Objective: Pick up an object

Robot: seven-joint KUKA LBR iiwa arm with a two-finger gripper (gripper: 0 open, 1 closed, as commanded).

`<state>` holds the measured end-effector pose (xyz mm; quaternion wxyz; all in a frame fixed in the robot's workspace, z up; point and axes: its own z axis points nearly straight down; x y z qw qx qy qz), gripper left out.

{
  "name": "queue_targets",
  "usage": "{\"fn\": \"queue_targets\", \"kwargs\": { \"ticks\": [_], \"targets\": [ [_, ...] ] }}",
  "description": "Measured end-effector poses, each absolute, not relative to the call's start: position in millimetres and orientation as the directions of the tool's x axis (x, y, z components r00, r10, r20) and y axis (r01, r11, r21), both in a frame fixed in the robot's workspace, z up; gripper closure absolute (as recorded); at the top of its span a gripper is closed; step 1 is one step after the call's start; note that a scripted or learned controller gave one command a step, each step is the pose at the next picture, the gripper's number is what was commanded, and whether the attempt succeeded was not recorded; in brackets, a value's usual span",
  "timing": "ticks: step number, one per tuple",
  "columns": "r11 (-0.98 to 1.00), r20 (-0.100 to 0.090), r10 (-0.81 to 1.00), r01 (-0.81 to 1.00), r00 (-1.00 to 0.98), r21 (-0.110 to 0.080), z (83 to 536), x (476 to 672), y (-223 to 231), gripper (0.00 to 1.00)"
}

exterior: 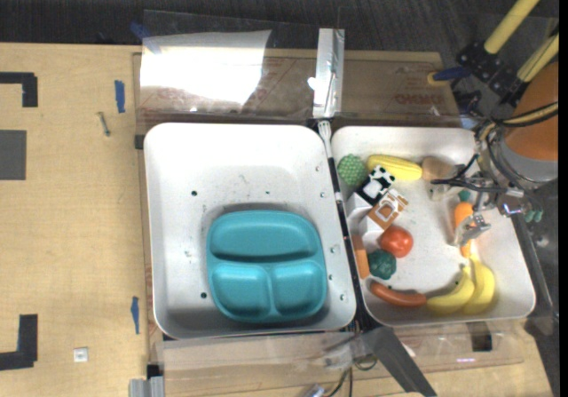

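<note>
We see the gripper low in the right bin, just right of the carrot; its grip we cannot tell.

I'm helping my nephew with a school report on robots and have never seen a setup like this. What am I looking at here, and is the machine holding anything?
This is one picture from a camera fixed above a workbench, looking down at a slant. Two shallow white bins sit side by side. The left bin holds a teal divided plate. The right bin holds toy food: a bunch of bananas, a tomato, a corn cob, a green ball-shaped fruit, a red sausage, a carrot, and a small black-and-white block.

The machine is a robot arm, grey with an orange band, reaching in from the right. Its gripper, a two-fingered hand, hangs over the right bin near the carrot and bananas. From this angle I can't tell whether it has grasped anything.
</note>
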<state>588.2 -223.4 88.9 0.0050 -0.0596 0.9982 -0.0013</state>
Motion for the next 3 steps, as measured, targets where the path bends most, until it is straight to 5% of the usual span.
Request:
{"fn": "queue_targets", "kwargs": {
  "ticks": [1,2,3],
  "targets": [
    [0.996,-0.010,-0.090,-0.090,-0.996,-0.002,89.4,541.7,-223.3,0.00],
    [0.996,-0.024,-0.093,-0.093,-0.995,-0.008,103.2,547.2,-222.4,1.00],
    [0.996,-0.022,-0.093,-0.093,-0.995,-0.007,102.3,546.9,-221.8,0.00]
  ]
}}
